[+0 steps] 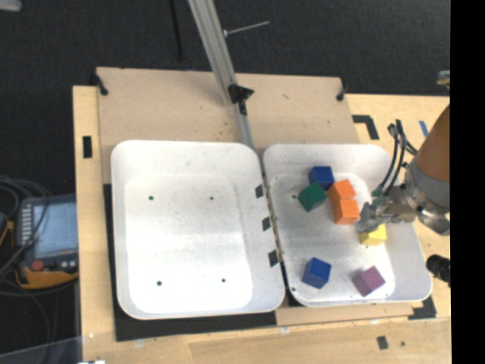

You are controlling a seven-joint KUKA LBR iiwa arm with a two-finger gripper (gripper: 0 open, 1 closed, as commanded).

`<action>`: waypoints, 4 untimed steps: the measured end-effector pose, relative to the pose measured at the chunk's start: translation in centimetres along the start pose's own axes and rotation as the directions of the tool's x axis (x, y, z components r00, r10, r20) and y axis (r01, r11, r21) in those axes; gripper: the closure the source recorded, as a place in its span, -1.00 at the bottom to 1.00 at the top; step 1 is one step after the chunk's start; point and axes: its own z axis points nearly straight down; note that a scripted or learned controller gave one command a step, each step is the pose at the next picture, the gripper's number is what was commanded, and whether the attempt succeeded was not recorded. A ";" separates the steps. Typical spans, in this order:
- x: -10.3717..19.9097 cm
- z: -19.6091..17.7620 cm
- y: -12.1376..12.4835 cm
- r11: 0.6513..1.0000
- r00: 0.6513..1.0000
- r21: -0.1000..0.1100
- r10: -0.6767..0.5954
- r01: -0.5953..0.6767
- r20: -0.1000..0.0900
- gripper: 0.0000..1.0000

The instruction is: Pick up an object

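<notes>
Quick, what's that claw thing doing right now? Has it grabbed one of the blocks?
Gripper: low in the right bin, directly over the yellow block; whether it has hold of it cannot be told.

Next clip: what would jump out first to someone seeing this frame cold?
The cluster of coloured blocks in the right bin: a blue block, a green block and an orange block near its far side, another blue block and a purple block near its front. Next, the gripper reaching in from the right, low over a yellow block beside the orange one. The left bin sits alongside.
</notes>
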 end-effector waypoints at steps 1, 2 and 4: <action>-0.1 -2.9 0.2 1.000 1.000 0.004 -0.001 0.001 -0.001 1.00; 4.2 -2.1 0.7 1.000 1.000 0.008 -0.002 0.002 -0.003 1.00; 15.0 -0.8 2.0 1.000 1.000 0.011 -0.004 0.005 -0.006 1.00</action>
